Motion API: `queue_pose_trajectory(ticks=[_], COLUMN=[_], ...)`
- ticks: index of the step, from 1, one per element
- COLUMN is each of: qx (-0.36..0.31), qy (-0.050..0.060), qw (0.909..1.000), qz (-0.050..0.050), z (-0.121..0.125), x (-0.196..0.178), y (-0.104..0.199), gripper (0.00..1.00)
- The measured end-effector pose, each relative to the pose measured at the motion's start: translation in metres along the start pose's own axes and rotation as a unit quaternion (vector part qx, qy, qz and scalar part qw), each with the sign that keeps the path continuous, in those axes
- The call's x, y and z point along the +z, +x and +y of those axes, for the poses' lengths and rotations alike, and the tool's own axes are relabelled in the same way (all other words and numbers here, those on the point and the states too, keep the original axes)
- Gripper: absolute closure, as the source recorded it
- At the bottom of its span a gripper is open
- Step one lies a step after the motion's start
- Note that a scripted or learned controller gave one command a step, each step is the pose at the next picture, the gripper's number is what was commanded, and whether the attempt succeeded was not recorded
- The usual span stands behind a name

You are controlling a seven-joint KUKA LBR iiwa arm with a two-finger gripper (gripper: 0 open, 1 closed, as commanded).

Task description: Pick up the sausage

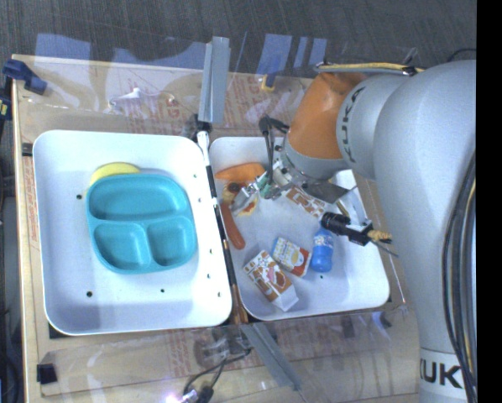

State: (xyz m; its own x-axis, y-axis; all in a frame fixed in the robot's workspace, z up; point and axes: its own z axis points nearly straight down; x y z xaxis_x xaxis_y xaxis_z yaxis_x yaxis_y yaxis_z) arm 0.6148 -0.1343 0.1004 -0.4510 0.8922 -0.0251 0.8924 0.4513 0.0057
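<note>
Seen from above at a slant, two shallow white bins sit side by side on a bench. My grey arm, with its orange band above the wrist, reaches in from the right of the view and bends down over the right bin. My claw is low over the upper left part of that bin, pointing toward its left wall. From this angle I cannot tell how far the claw is open, and I see nothing held in it. The sausage, a slim reddish-brown stick, lies on the floor of the right bin, running along the left wall just below and to the left of my claw. I cannot tell whether the claw touches its upper end. An orange piece lies just above the claw, near the bin's top left corner. A printed packet lies to the claw's right. Lower in the same bin are two small cartons close together, and a small blue bottle just beside them on the right. The left bin holds a blue divided tray, with a yellow object showing past its upper left edge.
</note>
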Motion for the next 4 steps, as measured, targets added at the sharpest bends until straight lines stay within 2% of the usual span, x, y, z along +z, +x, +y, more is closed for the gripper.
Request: queue_pose_trajectory(ticks=[1, 2, 3, 4], qx=[-0.005, -0.005, -0.018, -0.020], qy=[-0.001, -0.001, 0.004, 0.004], qw=[1.0000, 1.0000, 0.9997, 0.9997], qz=[0.006, 0.005, 0.013, 0.014], z=[0.004, 0.005, -0.046, -0.045], x=[-0.009, -0.010, 0.008, -0.003], y=[0.006, 0.006, 0.031, 0.032], gripper=[1.00, 0.00, 0.00, 1.00])
